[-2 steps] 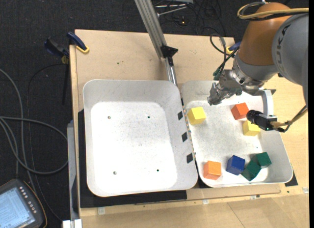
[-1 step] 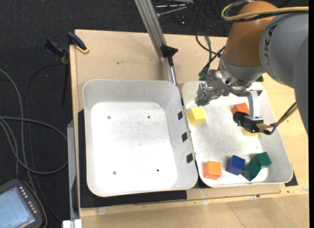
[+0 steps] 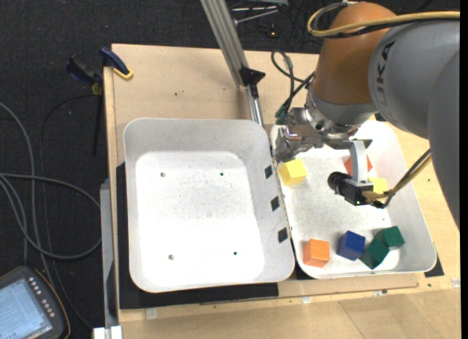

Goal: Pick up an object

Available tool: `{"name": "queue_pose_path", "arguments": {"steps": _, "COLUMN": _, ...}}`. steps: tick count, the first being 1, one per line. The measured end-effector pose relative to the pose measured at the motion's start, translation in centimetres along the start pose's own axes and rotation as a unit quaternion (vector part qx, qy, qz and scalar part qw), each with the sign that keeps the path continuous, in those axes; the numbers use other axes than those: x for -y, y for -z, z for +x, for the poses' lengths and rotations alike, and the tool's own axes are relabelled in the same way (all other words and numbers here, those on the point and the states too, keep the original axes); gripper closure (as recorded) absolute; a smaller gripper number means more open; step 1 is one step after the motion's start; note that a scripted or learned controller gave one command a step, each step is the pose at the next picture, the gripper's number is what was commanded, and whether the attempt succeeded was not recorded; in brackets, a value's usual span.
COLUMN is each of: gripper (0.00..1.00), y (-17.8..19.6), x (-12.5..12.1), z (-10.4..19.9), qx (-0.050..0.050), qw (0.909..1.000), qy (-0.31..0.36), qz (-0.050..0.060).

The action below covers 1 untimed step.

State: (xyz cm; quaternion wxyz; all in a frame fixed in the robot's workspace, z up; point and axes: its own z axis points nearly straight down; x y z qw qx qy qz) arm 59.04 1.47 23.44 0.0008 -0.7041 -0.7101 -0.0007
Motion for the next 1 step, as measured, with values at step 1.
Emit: {"name": "queue_pose_path", "arguments": {"steps": 1, "gripper": 1.0, "y": 0.63, "x": 2.17, "z": 4.11, "qx": 0.0, "qw": 1.0, "qy": 0.0, "qz": 0.001}}
